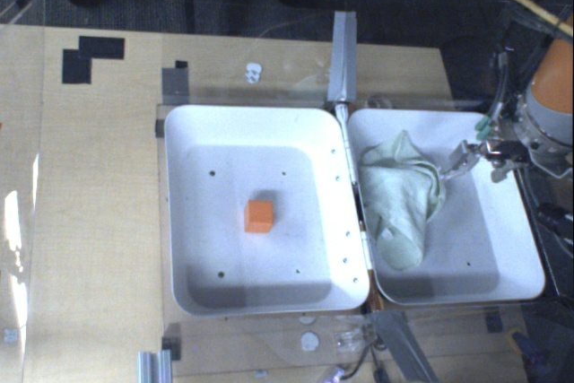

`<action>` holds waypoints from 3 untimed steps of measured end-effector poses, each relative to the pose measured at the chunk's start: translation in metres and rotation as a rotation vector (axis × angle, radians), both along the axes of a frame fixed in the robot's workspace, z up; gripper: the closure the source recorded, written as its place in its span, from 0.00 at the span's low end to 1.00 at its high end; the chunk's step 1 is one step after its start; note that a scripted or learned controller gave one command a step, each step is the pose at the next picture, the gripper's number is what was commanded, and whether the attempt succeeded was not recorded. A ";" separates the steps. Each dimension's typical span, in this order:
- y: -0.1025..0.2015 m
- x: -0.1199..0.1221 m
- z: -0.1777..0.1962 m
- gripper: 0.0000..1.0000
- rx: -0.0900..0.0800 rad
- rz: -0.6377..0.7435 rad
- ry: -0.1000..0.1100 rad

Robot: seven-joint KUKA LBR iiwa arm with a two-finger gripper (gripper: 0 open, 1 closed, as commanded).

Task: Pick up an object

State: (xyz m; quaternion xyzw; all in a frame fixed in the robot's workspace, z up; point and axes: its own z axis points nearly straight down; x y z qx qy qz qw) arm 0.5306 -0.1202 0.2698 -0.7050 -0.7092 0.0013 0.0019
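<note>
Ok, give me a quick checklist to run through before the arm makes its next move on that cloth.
1. Target in reach: pale cloth lies crumpled in the right bin: ok.
2. Gripper position: over the right bin at the cloth's right edge: ok.
3. Cloth between the fingers: cannot tell, too small and blurred.
4. Fingers open or shut: cannot tell.
5. Cloth clear of the divider: not ok, it lies against the bin's left wall.
6. Other candidate: orange cube sits alone in the left bin, apart from the walls: ok.
</note>
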 end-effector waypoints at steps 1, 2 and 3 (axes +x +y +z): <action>-0.008 0.027 -0.174 0.00 0.000 -0.073 -0.010; -0.006 0.028 -0.166 1.00 0.002 -0.070 -0.008; 0.022 0.052 -0.083 1.00 -0.001 -0.141 -0.003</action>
